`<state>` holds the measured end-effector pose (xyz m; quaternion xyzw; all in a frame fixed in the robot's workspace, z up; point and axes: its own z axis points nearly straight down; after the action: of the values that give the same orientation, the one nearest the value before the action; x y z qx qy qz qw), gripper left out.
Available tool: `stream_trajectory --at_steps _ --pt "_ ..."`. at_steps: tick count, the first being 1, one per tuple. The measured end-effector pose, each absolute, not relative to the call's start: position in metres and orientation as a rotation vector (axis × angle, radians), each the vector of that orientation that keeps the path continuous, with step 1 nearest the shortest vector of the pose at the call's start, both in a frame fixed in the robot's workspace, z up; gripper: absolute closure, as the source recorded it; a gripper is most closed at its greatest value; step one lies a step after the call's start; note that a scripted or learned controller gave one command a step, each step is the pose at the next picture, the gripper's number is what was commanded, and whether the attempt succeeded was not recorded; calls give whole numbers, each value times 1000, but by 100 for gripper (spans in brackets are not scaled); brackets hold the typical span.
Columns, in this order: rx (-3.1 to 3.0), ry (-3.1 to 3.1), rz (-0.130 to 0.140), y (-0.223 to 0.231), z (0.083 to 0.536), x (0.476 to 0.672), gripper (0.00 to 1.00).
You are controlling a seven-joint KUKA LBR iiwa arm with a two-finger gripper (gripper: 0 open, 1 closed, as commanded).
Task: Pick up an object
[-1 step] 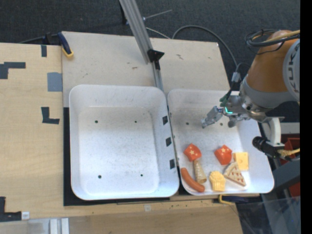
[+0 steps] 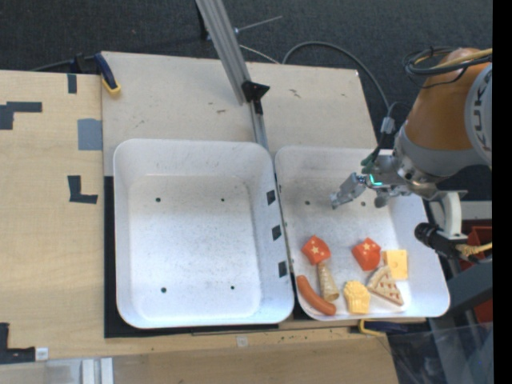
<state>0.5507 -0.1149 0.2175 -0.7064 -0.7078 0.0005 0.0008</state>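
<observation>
Pale wooden bench [image 2: 184, 110] carrying two shallow white bins, left bin [image 2: 192, 230] and right bin [image 2: 320, 174], touching side by side on a dark mat [image 2: 109, 254]; grey tape patches [image 2: 90, 133], possibly markers, sit left.

Toys [image 2: 356, 278] in right bin [image 2: 320, 166]

Robotics lab, by all signs. Plywood bench [image 2: 48, 214] patched with grey tape marks [image 2: 90, 134], set on dark carpet [image 2: 96, 10]. Two white bins [image 2: 192, 154] side by side on a black mat. Industrial arm [image 2: 448, 118], grey and orange, reaching in from the right, cable [image 2: 336, 54] looped behind. Aluminium rail [image 2: 224, 34] slanting overhead. Yellow-handled clamp [image 2: 108, 74] gripping the bench edge. Toy food [image 2: 356, 274] as test pieces in the right bin: nothing domestic, all rigged for trials.
</observation>
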Motion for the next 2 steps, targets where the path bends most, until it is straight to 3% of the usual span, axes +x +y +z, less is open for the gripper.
stream_trajectory --at_steps 2 --pt "-2216 -2217 8 -119 102 541 0"
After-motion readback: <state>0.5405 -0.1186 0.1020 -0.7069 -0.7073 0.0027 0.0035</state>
